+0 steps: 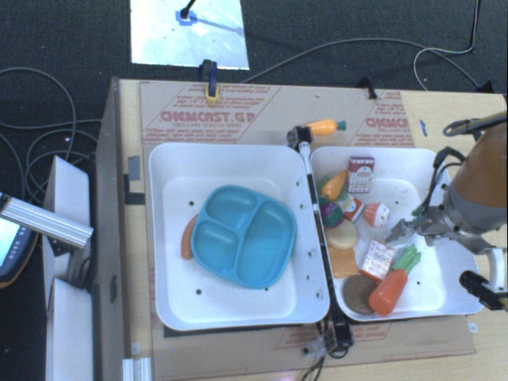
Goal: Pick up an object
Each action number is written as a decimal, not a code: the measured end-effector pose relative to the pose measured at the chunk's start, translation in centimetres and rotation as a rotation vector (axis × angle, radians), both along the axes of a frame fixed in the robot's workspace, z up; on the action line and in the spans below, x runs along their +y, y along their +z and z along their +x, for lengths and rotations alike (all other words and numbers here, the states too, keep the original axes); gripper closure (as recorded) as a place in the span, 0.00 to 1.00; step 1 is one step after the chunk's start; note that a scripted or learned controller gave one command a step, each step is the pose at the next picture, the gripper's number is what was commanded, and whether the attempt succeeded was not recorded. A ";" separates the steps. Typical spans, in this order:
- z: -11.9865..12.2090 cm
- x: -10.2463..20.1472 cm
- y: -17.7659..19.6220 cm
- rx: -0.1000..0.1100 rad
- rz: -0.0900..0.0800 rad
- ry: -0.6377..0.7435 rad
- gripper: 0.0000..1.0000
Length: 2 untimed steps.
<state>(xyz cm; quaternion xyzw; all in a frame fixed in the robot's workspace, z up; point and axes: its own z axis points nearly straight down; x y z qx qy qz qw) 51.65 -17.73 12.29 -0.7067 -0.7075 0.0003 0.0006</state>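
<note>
Notice your end effector (402,230) hangs low in the right bin (425,165), beside the carrot (390,286) and toy food, placed to grab; its opening you cannot tell.

A silver sheet (189,21) lies at upper left; cables (32,145) snake across the dark floor (48,22) at left.

Robotics lab: two white bins (159,213) on a cardboard-covered bench (262,105), loose cables (48,141) across dark carpet at frame left and top.
</note>
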 end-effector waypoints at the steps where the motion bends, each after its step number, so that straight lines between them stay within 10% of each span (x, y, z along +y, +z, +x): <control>1: 4.5 4.7 -3.3 -0.003 0.000 0.003 0.00; 2: 9.7 7.7 -3.2 -0.005 -0.002 0.003 0.00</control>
